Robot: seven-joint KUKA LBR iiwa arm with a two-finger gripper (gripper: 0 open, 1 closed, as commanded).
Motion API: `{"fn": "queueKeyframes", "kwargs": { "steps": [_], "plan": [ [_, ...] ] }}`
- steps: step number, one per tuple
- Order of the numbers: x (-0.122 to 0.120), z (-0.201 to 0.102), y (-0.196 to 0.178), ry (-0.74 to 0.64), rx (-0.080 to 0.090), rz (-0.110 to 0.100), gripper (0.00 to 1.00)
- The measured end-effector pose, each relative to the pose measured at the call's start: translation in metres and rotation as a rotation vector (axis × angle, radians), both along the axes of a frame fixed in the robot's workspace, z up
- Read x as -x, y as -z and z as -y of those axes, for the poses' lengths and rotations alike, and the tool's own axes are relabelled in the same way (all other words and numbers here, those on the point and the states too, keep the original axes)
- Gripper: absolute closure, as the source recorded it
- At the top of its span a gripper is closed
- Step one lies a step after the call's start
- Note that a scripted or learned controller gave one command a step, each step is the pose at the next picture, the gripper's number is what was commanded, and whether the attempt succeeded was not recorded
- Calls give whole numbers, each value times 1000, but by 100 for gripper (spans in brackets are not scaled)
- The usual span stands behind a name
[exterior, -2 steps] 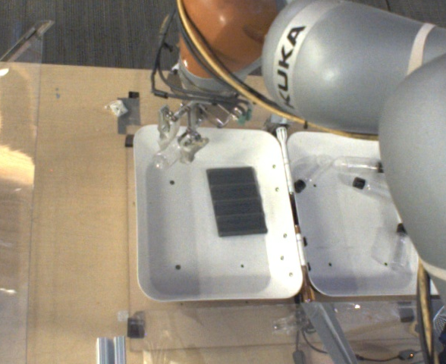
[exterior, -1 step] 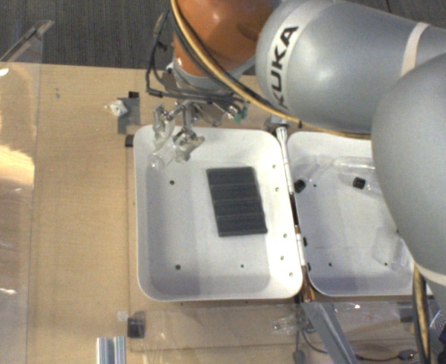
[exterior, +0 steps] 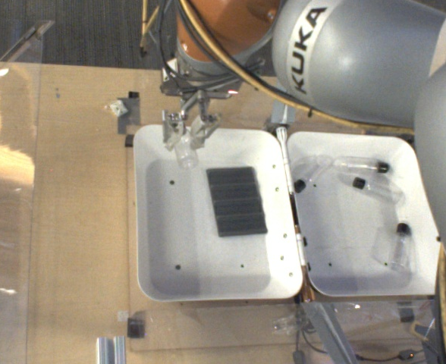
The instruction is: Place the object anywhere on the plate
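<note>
Tool (exterior: 186, 131) gripping clear vial (exterior: 185, 155) above plate (exterior: 237, 201)

"KUKA" is printed in black capitals, read slantwise, on the grey arm (exterior: 359, 59).

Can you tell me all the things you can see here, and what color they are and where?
bins: two, white, side by side on the bench
plate: one, dark grey, ribbed, lying in the left bin
clear tubes: about three, see-through with black caps, in the right bin
clear object: one, see-through, at the left bin's far edge, between the jaws
bench: one, light wood
arm: one, grey with orange band, from the right
gripper: one, over the left bin's far edge
</note>
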State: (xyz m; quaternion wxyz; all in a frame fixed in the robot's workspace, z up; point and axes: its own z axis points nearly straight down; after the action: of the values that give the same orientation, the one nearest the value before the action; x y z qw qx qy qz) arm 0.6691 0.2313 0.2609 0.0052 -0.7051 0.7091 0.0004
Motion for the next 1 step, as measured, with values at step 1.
{"fn": "queueKeyframes", "kwargs": {
  "steps": [1],
  "plan": [
    [0,8,61,259,-1,-3,100]
  ]
}}
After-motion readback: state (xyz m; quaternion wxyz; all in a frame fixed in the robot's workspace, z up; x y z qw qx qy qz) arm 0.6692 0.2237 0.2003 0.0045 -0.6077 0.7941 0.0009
